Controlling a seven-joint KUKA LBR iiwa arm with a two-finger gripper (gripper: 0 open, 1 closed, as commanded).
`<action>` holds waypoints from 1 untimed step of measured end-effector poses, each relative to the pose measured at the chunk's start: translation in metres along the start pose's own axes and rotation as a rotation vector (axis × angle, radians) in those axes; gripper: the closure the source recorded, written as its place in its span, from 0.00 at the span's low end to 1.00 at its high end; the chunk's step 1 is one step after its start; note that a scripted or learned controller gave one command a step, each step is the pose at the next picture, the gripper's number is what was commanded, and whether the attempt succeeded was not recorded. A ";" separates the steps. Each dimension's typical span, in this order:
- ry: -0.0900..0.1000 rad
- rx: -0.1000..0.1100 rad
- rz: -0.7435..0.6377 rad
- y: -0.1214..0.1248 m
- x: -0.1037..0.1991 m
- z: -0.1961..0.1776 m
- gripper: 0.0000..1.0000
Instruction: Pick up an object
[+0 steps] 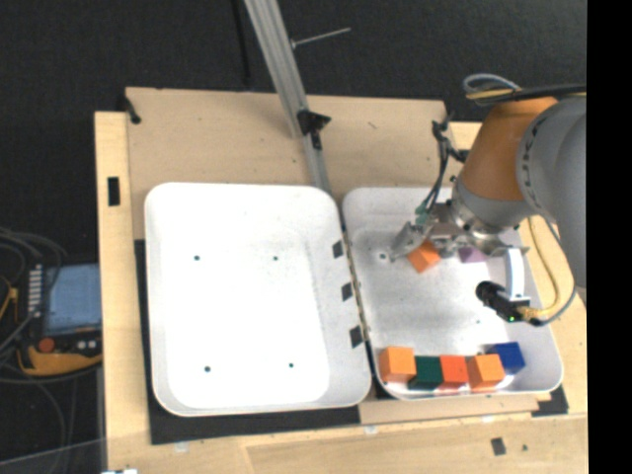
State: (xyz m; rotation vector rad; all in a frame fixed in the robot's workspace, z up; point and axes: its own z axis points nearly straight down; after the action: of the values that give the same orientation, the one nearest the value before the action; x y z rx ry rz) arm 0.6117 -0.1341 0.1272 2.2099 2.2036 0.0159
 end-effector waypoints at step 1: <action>-0.001 -0.006 0.004 0.002 -0.001 -0.010 1.00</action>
State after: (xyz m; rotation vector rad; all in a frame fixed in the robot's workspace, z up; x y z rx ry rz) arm 0.6132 -0.1354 0.1377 2.2111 2.1949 0.0219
